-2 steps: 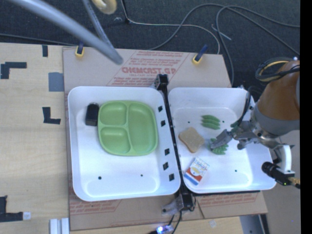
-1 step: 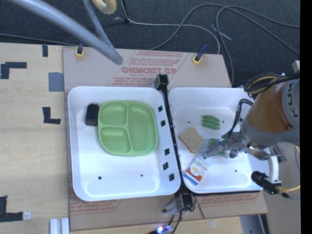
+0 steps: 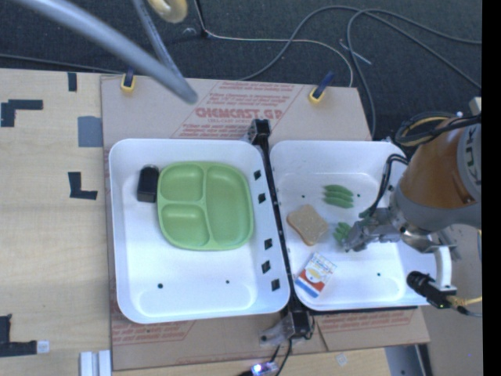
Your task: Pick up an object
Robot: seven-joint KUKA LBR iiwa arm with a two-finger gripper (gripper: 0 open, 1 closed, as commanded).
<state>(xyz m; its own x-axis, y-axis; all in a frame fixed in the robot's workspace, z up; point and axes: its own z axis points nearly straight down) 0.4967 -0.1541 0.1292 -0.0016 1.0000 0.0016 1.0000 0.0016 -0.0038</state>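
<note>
- Green piece [image 3: 343, 231] lay in the right bin [image 3: 376, 284], at about nine o'clock from the gripper [image 3: 358, 237] and touching it or nearly so.
- Gripper state: I could not tell from the slanted view whether anything was grasped.
- Green beans [image 3: 338, 195] sat toward twelve o'clock of that piece, the bread slice [image 3: 308, 224] at nine o'clock, a small packet [image 3: 315, 275] toward seven o'clock.
- Left bin [image 3: 133, 288] held a green divided plate [image 3: 206, 206] with a black block [image 3: 147, 184] at its nine o'clock side.
- Doing it well probably meant centring over the green piece, clear of the bread, before lifting straight up.
</note>
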